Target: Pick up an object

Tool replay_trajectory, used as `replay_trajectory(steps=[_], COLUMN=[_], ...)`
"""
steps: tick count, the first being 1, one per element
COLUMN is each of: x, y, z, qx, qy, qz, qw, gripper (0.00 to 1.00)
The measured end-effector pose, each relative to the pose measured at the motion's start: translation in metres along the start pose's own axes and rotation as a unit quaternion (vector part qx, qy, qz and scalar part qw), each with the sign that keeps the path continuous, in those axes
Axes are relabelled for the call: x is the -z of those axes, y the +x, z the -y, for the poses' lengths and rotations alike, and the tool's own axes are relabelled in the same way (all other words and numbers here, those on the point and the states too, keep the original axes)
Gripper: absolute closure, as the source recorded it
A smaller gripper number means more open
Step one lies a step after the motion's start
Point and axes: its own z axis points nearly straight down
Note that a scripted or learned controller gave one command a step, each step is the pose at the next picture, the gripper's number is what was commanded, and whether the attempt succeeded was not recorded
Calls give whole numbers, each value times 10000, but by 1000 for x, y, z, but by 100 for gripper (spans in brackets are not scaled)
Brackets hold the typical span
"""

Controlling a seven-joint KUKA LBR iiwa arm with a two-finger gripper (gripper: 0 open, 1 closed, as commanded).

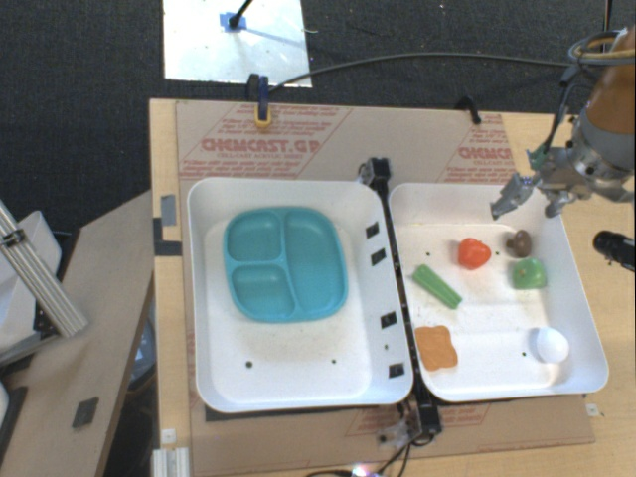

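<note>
The right bin (586,351) holds several small objects: a red-orange round piece (474,253), a brown lump (518,242), a green chunk (529,273), a long green stick (436,286), an orange flat piece (435,348) and a white ball (549,345). My gripper (533,196) hangs over the far part of that bin, above and behind the brown lump. Its two fingers (507,199) are spread apart with nothing between them.
In the left bin (214,366) lies a teal divided plate (285,263). A black clip strip (386,266) joins the two bins. A cable (397,60) arcs over the back of the bench. Grey gear (35,276) stands at the far left.
</note>
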Motion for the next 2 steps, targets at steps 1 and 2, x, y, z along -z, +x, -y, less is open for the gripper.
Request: replay_trajectory(steps=[1, 2], x=[6, -54], y=[0, -6], z=[-2, -6], qx=[11, 0], qy=[-51, -29], qz=[9, 6], qw=[10000, 10000], gripper=[0, 0])
